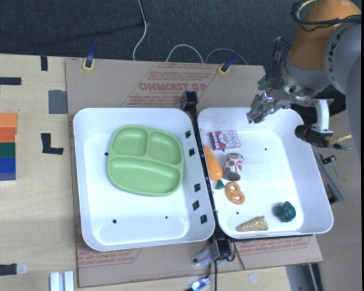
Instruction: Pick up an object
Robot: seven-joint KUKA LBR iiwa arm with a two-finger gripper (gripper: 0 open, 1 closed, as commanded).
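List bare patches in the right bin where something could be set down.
In the right bin, bare floor runs between the pretzel and the right wall, above the teal ball. Another patch lies under the gripper, right of the snack packet. Crowded: the left side, around the carrot and pretzel.
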